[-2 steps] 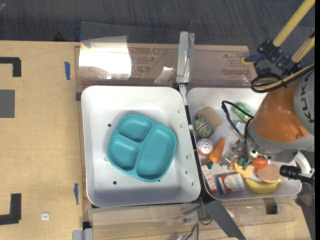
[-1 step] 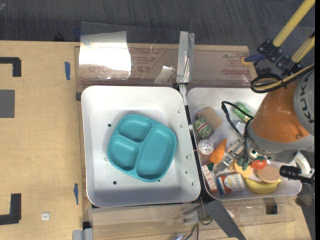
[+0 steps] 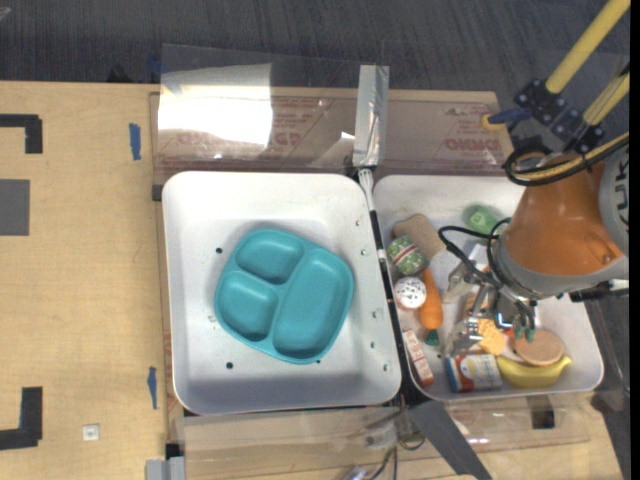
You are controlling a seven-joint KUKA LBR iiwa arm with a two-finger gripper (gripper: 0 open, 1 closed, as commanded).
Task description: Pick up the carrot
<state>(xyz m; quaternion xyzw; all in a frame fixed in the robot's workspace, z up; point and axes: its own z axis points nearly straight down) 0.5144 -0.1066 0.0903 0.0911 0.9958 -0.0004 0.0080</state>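
Two shallow white bins sit side by side on a pale wooden bench, the left bin [image 3: 190, 268] bearing a teal divided plate [image 3: 285, 293] and the right bin [image 3: 580, 318] crowded with toy food. My carrot [image 3: 431, 308] lies near the right bin's left wall, its long axis nearly up-and-down in the view, just beside a white ball [image 3: 409, 292]; which end is the tip I cannot make out. My gripper [image 3: 490, 318] hangs over the clutter just right of the carrot, whether my jaws are spread or closed I cannot tell, and the red lettering on the clear panels behind the bins is too blurred to read.

teal plate [image 3: 285, 295]; orange carrot [image 3: 431, 313]; yellow banana [image 3: 533, 370]; green item [image 3: 483, 218], perhaps lime.
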